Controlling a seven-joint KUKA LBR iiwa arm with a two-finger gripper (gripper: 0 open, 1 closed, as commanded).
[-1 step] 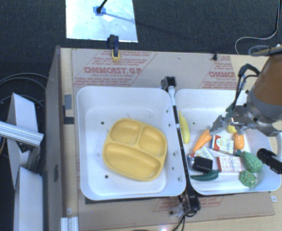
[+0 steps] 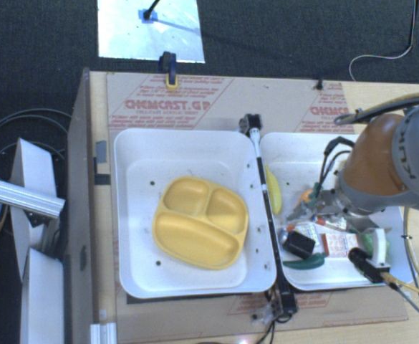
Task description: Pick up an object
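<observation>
My gripper (image 2: 306, 206) hangs low over the middle of the right bin (image 2: 295, 149), reaching in from the right under the orange-banded wrist. It sits among small items: an orange and green piece (image 2: 311, 194) right beside it, and a red and white packet (image 2: 331, 244) just in front of it. A black block (image 2: 300, 244) lies tilted near the bin's front left, with a dark green curved thing (image 2: 306, 264) below it. A yellow banana-like piece (image 2: 272, 189) lies along the bin's left wall. I see nothing clearly held.
The left bin (image 2: 134, 192) holds a yellow divided plate (image 2: 200, 222) in its middle. A black divider strip (image 2: 263, 192) runs between the two bins. The arm's body covers the right bin's right half.
</observation>
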